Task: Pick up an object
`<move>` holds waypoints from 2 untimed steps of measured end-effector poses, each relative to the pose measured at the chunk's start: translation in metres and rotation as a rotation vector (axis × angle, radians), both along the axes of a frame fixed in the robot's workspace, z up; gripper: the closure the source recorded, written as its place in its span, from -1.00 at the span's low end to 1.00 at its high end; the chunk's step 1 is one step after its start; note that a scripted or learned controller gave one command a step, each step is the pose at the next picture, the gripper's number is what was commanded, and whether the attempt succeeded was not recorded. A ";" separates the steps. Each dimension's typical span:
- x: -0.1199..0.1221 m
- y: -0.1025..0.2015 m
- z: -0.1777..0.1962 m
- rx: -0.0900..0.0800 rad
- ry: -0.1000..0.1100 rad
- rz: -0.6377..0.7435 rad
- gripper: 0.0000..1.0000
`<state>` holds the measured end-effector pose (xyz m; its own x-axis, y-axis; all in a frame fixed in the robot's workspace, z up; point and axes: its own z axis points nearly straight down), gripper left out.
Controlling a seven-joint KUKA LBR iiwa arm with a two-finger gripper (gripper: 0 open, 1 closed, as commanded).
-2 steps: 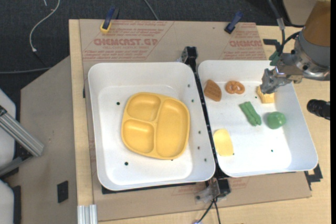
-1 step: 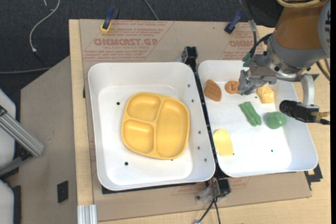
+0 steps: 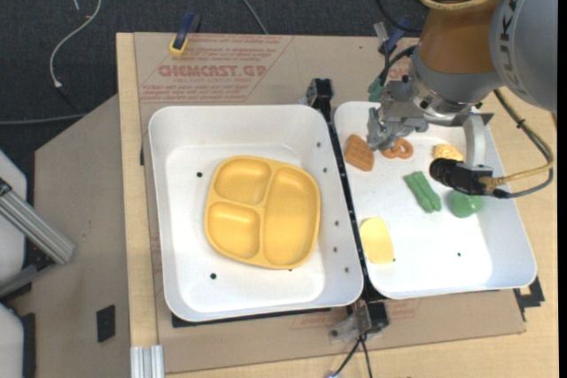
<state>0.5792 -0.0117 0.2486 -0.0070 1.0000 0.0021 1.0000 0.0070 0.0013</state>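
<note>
Cardboard base: a tan corrugated sheet (image 3: 221, 66) printed with red lettering underlies both bins and covers the bench in the middle of the frame.
Floor: dark grey carpet (image 3: 80, 4) fills the upper left, crossed by a thin white cable (image 3: 53, 57).
Blue clip: a small blue and yellow clip (image 3: 184, 31) sits on the upper edge of the cardboard.
Left bin: a shallow white plastic bin (image 3: 173, 181) at centre left holds a yellow three-compartment plastic tray (image 3: 263, 212), set near its middle with bare floor on every side.
Right bin: a shallow white plastic bin (image 3: 443, 266) at centre right; its lower half is mostly bare, its upper half crowded.
Bin junction: the two inner rims meet along a black strip (image 3: 341, 190) running from upper centre to lower centre.
Objects, right bin: an orange waffle-shaped piece (image 3: 359, 153) by the upper left rim; an orange ring-shaped piece (image 3: 399, 150) just beside it; a pale yellow flat slab (image 3: 376, 240) lower left; a green elongated piece (image 3: 423, 191) and a green rounded piece (image 3: 464, 204) toward the right.
Gripper: the grey two-finger gripper (image 3: 384, 137) hangs over the upper left of the right bin, between the waffle-shaped piece and the ring-shaped piece.
Jaw state: cannot tell whether the jaws are wide or narrow; no object is seen between them.
</note>
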 end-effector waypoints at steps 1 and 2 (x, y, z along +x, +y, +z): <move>0.014 0.053 -0.011 0.000 0.001 0.000 1.00; 0.016 0.100 -0.026 0.000 0.005 -0.001 1.00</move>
